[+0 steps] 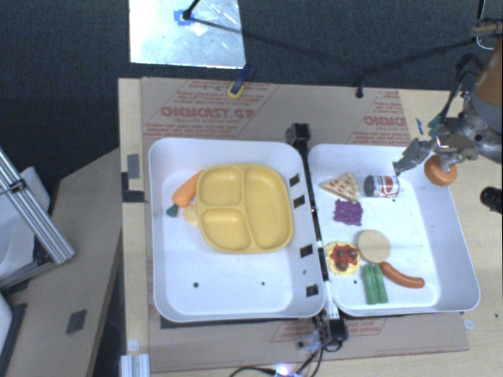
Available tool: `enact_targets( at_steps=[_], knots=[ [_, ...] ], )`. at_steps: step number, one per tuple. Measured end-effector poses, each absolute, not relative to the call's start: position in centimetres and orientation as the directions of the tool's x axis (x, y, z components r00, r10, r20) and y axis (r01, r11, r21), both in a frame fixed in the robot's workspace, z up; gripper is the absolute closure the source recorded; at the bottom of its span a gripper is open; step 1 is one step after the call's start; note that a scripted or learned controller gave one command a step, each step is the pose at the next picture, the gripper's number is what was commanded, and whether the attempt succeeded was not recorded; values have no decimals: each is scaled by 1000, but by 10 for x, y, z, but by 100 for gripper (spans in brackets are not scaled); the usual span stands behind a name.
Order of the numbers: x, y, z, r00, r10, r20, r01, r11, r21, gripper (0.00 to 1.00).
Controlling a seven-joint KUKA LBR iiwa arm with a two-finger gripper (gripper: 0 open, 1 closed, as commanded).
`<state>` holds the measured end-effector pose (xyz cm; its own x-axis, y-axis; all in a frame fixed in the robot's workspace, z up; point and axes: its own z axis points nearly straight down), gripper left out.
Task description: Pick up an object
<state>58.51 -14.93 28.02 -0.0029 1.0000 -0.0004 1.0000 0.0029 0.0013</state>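
Observation:
My gripper (pixel 431 162) hangs over the back right part of the right bin (pixel 464 289). A round orange toy (pixel 441 172) shows right at the gripper's lower end; I cannot tell whether it is held or lies at the bin's rim. Just left of the gripper a small red and white can (pixel 382 185) lies on its side. Near it are a pizza slice (pixel 342 185) and purple grapes (pixel 347 211). Toward the front of this bin lie a tan bun (pixel 373 246), a small red and yellow food piece (pixel 342 258), a sausage (pixel 402 276) and green beans (pixel 375 284).
The left bin (pixel 169 289) holds a yellow divided plate (pixel 240 208), with a carrot (pixel 186 188) and a small green piece (pixel 171 209) at its left side. A black divider (pixel 310 210) runs between the bins. A shiny square sheet (pixel 187 20) lies on the floor behind the bench.

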Motion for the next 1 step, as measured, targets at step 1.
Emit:
enact_targets(
  at_steps=[1],
  knots=[
    [577,-147,235,-1,1000,1,1000,1,-2,0]
  ],
)
